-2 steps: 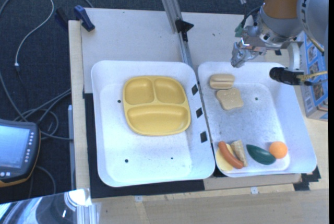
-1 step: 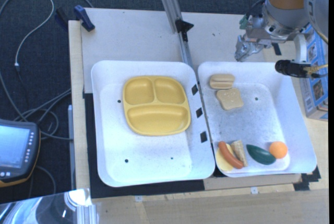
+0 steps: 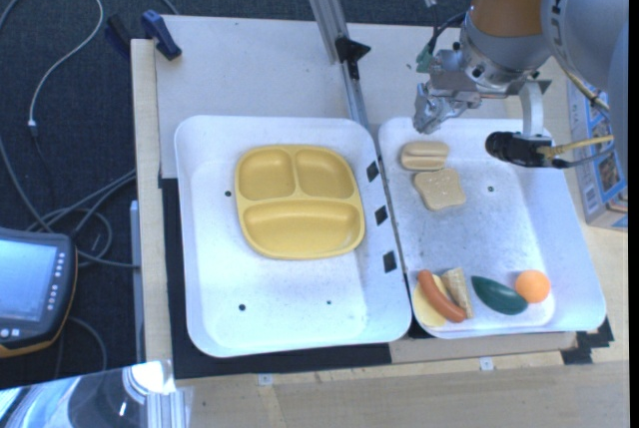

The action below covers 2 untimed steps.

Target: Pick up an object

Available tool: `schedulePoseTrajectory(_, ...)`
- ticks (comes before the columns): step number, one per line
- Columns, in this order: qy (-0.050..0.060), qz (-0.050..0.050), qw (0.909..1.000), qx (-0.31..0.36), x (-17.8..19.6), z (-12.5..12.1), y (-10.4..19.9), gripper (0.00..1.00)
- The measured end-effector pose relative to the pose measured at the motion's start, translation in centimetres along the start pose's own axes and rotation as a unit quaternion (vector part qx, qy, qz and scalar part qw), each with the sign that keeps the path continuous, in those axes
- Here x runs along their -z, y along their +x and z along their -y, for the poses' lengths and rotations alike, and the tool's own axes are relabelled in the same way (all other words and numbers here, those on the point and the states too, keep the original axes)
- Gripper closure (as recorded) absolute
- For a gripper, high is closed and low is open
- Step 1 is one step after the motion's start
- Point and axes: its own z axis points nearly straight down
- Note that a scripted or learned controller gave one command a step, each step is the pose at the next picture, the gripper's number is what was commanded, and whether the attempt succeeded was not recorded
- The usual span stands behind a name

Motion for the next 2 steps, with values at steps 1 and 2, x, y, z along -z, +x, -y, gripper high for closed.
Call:
schedulePoseTrajectory(1,0.001,-0.001,1.0000,0.000,-1.1,2.3,5.3,1.00)
schedulePoseTrajectory(2,0.000,-0.001,1.0000,0.000,-0.1,4.9,9.7,1.00)
